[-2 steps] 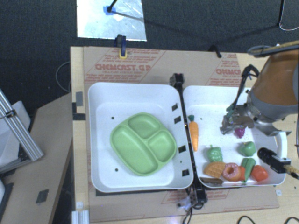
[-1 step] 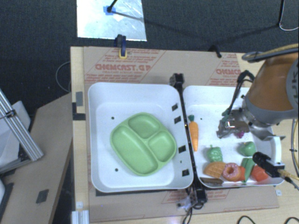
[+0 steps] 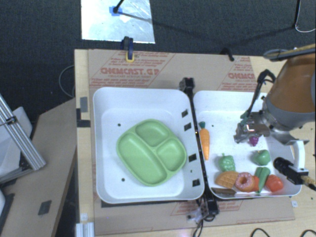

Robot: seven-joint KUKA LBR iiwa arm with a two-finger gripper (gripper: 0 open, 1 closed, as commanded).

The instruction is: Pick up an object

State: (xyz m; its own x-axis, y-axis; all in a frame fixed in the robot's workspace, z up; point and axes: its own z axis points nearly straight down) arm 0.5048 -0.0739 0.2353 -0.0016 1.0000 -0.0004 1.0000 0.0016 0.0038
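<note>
A: Camera view, left to right: green plate (image 3: 151, 152) in the left bin (image 3: 111, 100), toys in the right bin (image 3: 217, 102).

B: Anything lifted?

A: Not yet. The gripper (image 3: 245, 130) hangs beside a purple piece (image 3: 254, 140); possibly touching, and whether it is spread or pinching I cannot tell.

Two white bins (image 3: 143, 95) sit side by side: one holds a single green divided plate (image 3: 151, 152); the other holds one carrot (image 3: 204, 142), one doughnut (image 3: 244, 181), one purple piece (image 3: 254, 140) and several green toy vegetables (image 3: 226, 162).

text: "CHEMCAST GP" | colour: red, repeated | on: brown sheet (image 3: 148, 65) under the bins
</note>
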